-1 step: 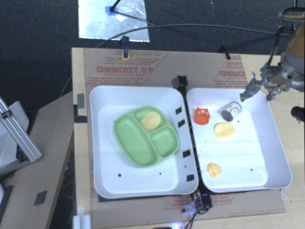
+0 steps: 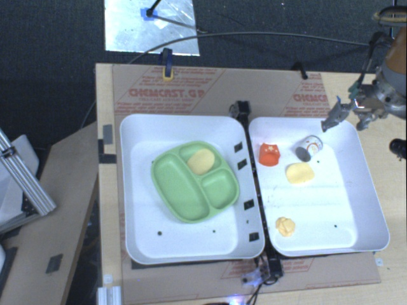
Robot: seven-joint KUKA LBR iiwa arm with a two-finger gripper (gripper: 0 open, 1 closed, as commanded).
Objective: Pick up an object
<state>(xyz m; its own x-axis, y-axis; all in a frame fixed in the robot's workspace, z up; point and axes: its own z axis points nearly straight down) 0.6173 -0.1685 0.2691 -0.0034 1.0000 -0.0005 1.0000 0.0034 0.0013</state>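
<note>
Camera view from above, gripper (image 2: 348,116) hovering over the right bin's (image 2: 365,189) far corner, fingers spread, nothing between them, orange object (image 2: 269,154), silver can (image 2: 309,147), two yellow pieces (image 2: 299,173) below, green tray (image 2: 184,189) in the left bin (image 2: 137,189).

Arm (image 2: 389,56) body: grey, smooth rounded casing. Orange band (image 2: 392,16) rings it above the wrist, thin and a bit washed out. Wrist section below is a cluster of lighter grey/silver metal blocks, blurry, screws not resolvable. Thin dark cable (image 2: 367,59) runs down the arm's outer side toward the wrist. Gripper (image 2: 348,115): dark grey to black, two slim tapered fingers (image 2: 332,121), small bright spot on the housing between them. No readable markings.
</note>
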